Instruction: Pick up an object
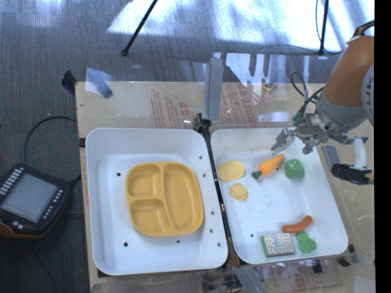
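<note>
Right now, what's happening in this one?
The KUKA arm reaches in from the right, its end effector hovering open over the far end of the right bin, above the toy carrot and green ball. It holds nothing. A sausage, two yellow pieces and a few other items also lie in that bin. The left bin holds a yellow divided tray.

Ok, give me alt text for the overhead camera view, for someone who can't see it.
A robot arm's open claw hovers over the far end of the right bin, just above a toy carrot and green ball. That bin also holds two yellow pieces, a sausage and other toys; the left bin holds a yellow divided tray.
</note>
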### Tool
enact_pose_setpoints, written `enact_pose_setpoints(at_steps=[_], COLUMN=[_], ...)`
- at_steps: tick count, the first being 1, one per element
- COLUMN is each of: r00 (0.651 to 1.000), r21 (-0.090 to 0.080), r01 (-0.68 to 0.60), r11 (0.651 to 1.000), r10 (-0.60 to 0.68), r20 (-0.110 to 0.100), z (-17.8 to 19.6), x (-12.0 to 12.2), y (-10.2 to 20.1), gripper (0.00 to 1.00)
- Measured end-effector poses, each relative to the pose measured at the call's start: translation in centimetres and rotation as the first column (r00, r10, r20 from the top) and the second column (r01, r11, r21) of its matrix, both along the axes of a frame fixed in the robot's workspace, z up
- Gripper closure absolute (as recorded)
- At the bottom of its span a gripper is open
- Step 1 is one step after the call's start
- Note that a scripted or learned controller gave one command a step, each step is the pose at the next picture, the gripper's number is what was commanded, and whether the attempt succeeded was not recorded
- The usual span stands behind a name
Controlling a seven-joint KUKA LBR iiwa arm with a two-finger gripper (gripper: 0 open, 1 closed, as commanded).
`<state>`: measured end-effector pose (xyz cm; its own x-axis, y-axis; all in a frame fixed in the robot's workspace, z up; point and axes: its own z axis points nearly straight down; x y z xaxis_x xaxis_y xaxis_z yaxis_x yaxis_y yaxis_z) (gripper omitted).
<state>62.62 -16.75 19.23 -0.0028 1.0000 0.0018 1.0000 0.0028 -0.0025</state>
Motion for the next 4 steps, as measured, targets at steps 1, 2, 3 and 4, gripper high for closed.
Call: enact_pose_setpoints(at_steps=[1, 2, 3, 4], r00=[1.000, 1.000, 0.999, 0.993], r21=[0.000, 0.001, 0.006, -0.001], r01=[-0.008, -0.010, 0.053, 0.117], r11=[1.000, 1.000, 0.999, 0.993], r10=[0.008, 0.010, -0.053, -0.117], r20=[-0.003, -0.002, -0.005, 0.016], z=[-10.7, -9.6, -10.4, 0.0], x=[1.1, 1.2, 1.8, 2.2], y=[1.3, 1.4, -2.2, 1.4], gripper=[0.00, 1.00, 1.00, 1.00])
